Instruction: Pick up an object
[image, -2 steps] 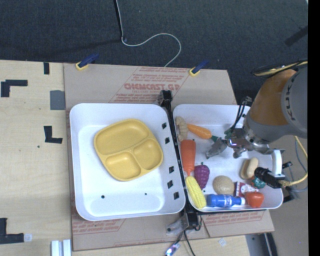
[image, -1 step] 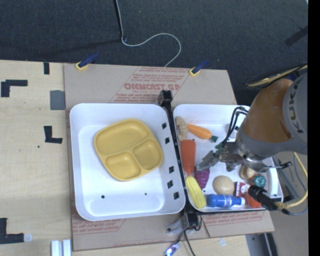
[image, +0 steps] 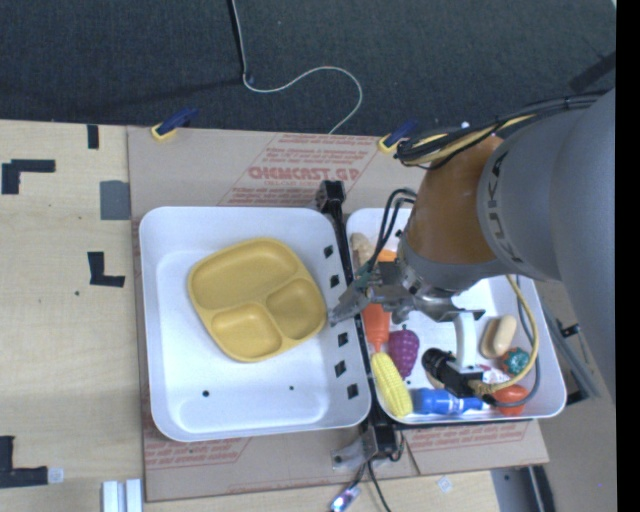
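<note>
**A:** Where is it aiming, can you see?

**B:** The gripper (image: 372, 300) is low over the left end of the right-hand shallow white bin (image: 548, 412), just above the top of an orange carrot-shaped plastic toy (image: 376, 326). I'd guess that's the one it wants. Wide or narrow, I can't tell, because the bulky grey arm with the orange band (image: 460, 215) hangs right over it.

**A:** Is it holding anything?

**B:** Not that I can see. The carrot looks to be lying in the bin.

**A:** What could spoil it?

**B:** Crowding, mostly. A purple bunch of toy grapes (image: 403, 350) sits just beside the carrot, and a yellow toy corn cob (image: 391, 385) lies just below it. A closing gripper could catch two things, or nudge the carrot aside and come up with nothing. The bin's left wall is close too, so it might strike that or pin the carrot against it.

**A:** And the other bin?

**B:** The left-hand white bin (image: 250, 400) holds a yellow three-compartment plastic plate (image: 255, 295), well apart from the gripper.

**A:** Anything you can't make out?

**B:** The carrot's upper end is under the gripper. Farther right there's a blue tube-like thing (image: 445, 404), a tan oval piece (image: 500, 335) and a small teal ball (image: 517, 361), but I can't say what they are.
</note>
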